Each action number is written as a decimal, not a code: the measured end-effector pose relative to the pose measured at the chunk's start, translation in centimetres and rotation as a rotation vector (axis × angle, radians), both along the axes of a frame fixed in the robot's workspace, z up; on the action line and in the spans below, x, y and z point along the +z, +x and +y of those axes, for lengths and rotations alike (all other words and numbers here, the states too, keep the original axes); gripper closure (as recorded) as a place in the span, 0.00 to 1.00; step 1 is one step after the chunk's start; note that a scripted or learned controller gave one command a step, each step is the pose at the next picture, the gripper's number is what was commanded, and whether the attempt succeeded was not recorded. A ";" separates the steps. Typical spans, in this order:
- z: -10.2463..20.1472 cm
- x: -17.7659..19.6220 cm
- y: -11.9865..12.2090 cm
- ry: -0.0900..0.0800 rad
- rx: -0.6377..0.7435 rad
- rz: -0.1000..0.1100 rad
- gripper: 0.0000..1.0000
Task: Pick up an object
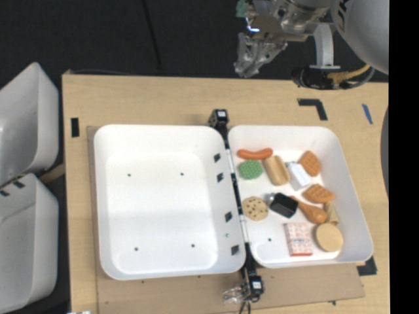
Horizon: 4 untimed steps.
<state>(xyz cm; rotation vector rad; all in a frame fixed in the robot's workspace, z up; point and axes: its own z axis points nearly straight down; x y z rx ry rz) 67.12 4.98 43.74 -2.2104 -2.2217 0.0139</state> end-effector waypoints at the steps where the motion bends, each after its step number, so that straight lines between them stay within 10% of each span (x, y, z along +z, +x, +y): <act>1: -1.7 12.1 1.8 0.000 0.002 -0.028 1.00; 2: 2.6 2.0 1.8 0.000 0.000 -0.003 1.00; 3: 4.8 4.4 1.0 -0.002 -0.003 -0.015 1.00; 4: 3.6 -6.0 0.9 -0.003 -0.007 -0.001 1.00</act>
